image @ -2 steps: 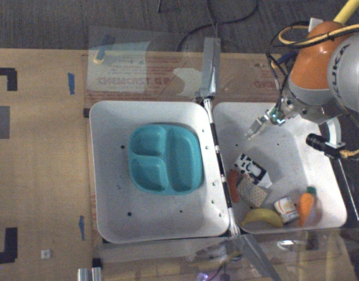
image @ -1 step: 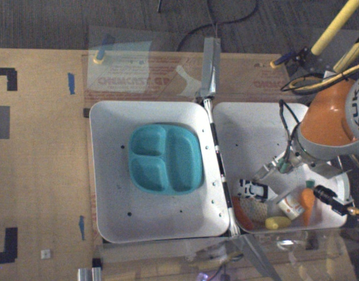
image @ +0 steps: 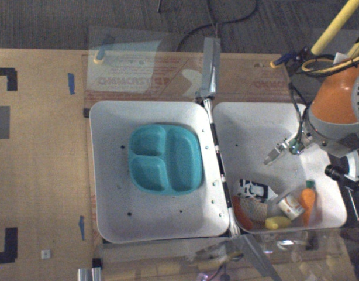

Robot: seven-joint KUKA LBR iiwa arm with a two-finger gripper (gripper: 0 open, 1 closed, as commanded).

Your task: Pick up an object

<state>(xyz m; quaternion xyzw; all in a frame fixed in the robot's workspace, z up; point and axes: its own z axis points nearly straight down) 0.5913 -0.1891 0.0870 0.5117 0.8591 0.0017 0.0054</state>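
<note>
my gripper (image: 277,153) hangs over the right bin (image: 249,122), holding nothing; i cannot tell how wide it is. the toy carrot (image: 309,202) lies in the near corner pile. i should go down straight over it.

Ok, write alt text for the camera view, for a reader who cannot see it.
A robot arm's gripper hangs over the right bin, whose near corner holds a small pile with a toy carrot and a yellow piece. A teal divided plate lies in the left bin.
</note>
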